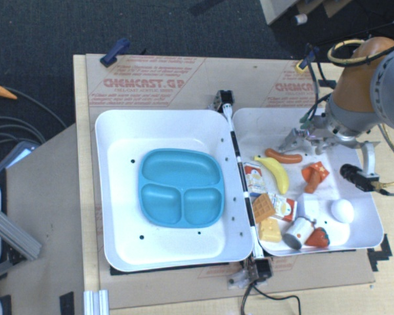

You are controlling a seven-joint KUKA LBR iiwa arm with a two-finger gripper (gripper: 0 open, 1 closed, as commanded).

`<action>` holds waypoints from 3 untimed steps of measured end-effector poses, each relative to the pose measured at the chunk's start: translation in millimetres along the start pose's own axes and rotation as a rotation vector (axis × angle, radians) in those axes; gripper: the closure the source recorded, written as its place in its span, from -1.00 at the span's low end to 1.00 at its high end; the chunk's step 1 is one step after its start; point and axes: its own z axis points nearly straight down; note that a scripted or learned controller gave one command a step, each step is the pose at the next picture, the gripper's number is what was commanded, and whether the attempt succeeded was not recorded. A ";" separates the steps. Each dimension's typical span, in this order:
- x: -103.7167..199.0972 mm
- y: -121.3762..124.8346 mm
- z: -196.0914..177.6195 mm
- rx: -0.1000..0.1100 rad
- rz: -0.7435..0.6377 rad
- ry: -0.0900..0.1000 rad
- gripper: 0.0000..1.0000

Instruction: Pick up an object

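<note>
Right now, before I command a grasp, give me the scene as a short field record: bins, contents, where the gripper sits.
left bin: holds a blue divided tray
right bin: holds the loose items
items: sausage, banana, orange piece, white egg, waffle, cheese wedge, red piece
gripper: over the far part of the right bin, just beyond the sausage
fingers: state unclear from this view
held object: none seen

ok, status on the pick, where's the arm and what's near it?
End effector at back of right bin, nothing seen held. Hot dog and banana just in front. Left bin holds blue tray.
</note>
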 end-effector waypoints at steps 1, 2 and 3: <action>4.4 41.5 13.1 0.003 -0.001 0.000 -1.00; 20.4 2.6 13.2 0.006 0.001 0.001 -1.00; 20.5 3.2 3.1 0.005 0.001 0.001 1.00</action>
